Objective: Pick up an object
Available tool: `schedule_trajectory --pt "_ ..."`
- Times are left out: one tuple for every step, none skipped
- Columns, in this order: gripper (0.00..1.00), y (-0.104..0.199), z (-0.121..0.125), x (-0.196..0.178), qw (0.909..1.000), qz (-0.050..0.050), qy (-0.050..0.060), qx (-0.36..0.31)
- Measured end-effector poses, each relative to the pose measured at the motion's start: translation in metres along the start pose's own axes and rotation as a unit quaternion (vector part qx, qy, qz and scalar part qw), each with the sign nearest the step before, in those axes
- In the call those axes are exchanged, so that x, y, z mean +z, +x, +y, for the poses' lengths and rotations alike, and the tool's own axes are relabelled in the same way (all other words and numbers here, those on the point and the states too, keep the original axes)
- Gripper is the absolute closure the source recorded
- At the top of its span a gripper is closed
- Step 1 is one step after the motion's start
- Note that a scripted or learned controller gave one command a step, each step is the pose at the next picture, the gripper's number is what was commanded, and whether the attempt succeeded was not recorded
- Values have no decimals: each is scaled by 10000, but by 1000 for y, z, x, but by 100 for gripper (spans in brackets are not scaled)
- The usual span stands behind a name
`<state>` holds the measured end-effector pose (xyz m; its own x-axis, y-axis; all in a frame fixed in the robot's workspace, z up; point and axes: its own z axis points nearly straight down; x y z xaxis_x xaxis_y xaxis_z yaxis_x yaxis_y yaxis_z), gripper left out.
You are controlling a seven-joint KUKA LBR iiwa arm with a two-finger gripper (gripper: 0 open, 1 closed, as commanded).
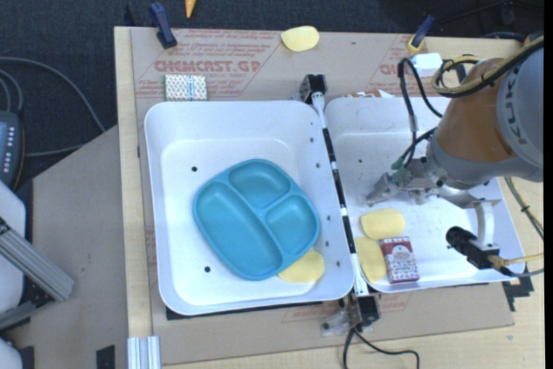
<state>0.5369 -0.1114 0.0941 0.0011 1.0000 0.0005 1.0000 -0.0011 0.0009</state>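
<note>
Overhead slanted view of the bench (225, 56) with two white bins side by side. The left bin (173, 143) holds a blue divided plate (255, 217); a pale yellow piece (303, 267) lies at the plate's 5 o'clock, partly tucked under its rim. In the right bin (363, 134), a yellow rounded object (382, 223) lies near the dividing wall, with a red-and-white small box (399, 260) at its 5 o'clock and a flat yellow piece (371, 259) just beside the box at 9 o'clock. The arm (484, 130) enters from 3 o'clock and reaches down into the right bin. The gripper (383, 188) sits close to the yellow rounded object, at its 12 o'clock; its metal fingers (378, 192) are spread, and nothing shows between them. On the bench beyond the bins, at 12 o'clock, lie a yellow lemon-like object (300, 38), a patterned small packet (186, 86) and a blue clamp (161, 23).
</note>
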Motion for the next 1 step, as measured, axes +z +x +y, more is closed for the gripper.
schedule_trajectory --pt "0 18 -58 10 10000 3 14 -2"
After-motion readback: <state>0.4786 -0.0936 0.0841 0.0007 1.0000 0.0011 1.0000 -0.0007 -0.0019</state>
